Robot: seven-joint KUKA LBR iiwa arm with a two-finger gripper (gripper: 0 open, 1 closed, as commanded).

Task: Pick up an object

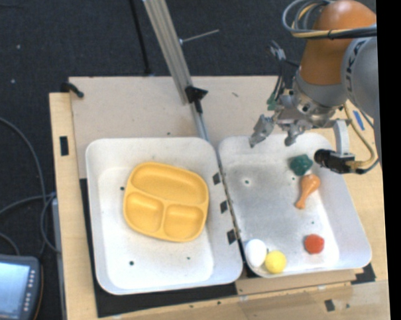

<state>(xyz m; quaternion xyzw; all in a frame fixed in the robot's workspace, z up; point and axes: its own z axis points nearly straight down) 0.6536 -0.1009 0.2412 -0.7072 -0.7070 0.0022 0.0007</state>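
Yellow tray (166, 201) in left white bin (112, 259); right of tray: green piece (300, 163), orange carrot (307, 188), red ball (314, 244), yellow ball (276, 261), white egg (256, 252)

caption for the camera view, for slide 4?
Open gripper above right bin's far edge, holding nothing; green, orange, red, yellow, white objects inside; yellow tray in left bin.

You have: yellow tray (166, 201), smooth glossy plastic; two white bins (112, 259), matt, scuffed plastic; worktop (132, 106), pale bare wood; slanted post (171, 48), ribbed bright metal.
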